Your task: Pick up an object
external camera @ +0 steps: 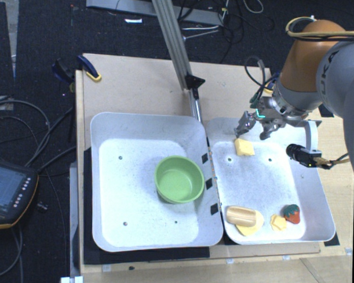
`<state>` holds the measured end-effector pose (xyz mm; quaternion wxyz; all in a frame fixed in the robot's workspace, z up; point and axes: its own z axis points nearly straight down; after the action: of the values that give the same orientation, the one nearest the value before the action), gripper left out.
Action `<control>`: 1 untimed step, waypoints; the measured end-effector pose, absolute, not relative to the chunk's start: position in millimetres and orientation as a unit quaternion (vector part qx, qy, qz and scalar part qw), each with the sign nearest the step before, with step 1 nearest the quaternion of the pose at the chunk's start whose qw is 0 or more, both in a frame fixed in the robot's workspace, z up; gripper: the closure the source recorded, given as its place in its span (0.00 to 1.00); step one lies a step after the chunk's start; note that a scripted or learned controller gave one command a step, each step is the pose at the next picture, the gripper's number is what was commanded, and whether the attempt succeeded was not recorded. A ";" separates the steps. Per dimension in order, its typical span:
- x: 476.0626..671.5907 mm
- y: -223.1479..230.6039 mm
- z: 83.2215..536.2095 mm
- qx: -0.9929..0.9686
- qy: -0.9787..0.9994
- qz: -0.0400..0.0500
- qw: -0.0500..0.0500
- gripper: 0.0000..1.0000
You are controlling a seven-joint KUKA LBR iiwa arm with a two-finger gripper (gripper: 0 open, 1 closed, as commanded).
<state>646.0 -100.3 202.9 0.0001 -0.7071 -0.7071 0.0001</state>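
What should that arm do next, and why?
Probably lower a little onto the yellow block. The gripper hangs open just above it at the far edge of the right bin, with nothing between its fingers, so the block lies nearest.

The right white bin's (314, 198) middle lies open; a yellow block (244, 148) sits at its far edge, three small foods (261, 218) near its front.

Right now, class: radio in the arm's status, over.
Two-finger gripper open, holding nothing, above right bin's far edge. Pale yellow block just below it, untouched. Nothing between them.
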 end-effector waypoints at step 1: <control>646.0 -100.3 202.8 -0.707 -0.707 0.000 0.000 0.00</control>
<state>646.0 -100.3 202.8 0.0000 -0.7071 -0.7072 0.0000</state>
